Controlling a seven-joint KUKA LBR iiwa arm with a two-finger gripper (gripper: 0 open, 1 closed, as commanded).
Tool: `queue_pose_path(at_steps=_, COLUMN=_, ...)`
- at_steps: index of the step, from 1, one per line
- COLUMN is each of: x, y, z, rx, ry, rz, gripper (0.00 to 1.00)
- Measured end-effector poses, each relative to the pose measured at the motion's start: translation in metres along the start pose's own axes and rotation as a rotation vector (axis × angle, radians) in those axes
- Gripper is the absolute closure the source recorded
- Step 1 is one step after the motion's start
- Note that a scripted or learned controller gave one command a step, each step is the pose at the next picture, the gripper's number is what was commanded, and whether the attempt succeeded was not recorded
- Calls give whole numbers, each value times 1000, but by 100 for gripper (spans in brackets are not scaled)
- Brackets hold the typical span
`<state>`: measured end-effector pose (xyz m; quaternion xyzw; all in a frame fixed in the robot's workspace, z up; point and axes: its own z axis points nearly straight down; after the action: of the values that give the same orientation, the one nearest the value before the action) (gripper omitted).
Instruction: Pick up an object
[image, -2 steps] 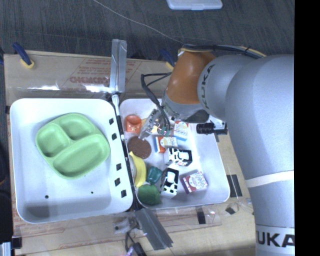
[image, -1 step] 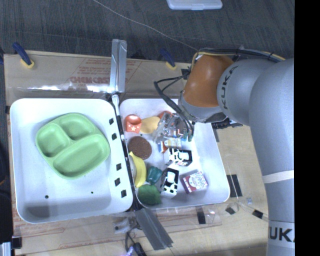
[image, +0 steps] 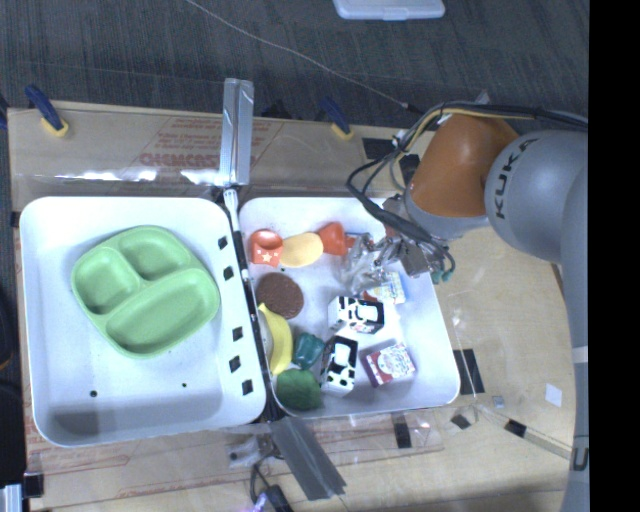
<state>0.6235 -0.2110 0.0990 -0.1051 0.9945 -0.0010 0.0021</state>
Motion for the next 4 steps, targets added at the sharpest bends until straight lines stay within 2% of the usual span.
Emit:
queue_pose_path(at_steps=1, x=-45, y=42, z=6, rx=-2, ry=0, rz=233, gripper=100)
queue_pose_path(at_steps=2, x=-11, y=92, z=-40, rx=-2, ry=1, rz=96, gripper=100)
queue_pose_path(at_steps=3, x=-36, y=103, z=4, rx=-1, ry=-1, rz=254, gripper=100)
queue_pose_path(at_steps=4, x=9, y=55, z=4, rx=-4, ry=5, rz=-386, gripper=100)
